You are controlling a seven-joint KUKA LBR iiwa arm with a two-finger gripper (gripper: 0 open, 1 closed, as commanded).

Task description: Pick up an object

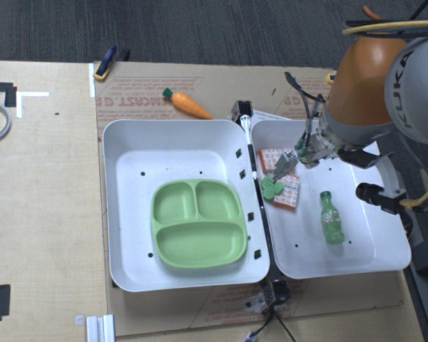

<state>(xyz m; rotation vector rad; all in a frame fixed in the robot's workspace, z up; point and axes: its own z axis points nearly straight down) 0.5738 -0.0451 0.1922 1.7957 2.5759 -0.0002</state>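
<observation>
Pale wood bench (43, 212) fills the lower part of the scene, with dark carpet beyond it and a sheet of brown cardboard (221, 95) under two white bins. Taking the left bin (121, 191) as the landmark: the right bin (385, 255) sits against its right wall, joined by black clips. Over the far part of that right bin hangs the grey arm (406, 70) with its orange band, reaching in from the right. Inside the left bin, toward its near side, lies a green divided plate (198, 223). Right of the landmark's dividing wall, in the right bin, a red and white packet (289, 191) lies flat, with a small green toy (271, 188) touching its left edge. Further right in the same bin lies a green bottle (332, 219), apart from the packet. The gripper (285, 164) points down at the packet's far end; whether its fingers are spread or pressed together cannot be told. Beyond the landmark's far wall, an orange carrot (187, 103) lies on the cardboard.
</observation>
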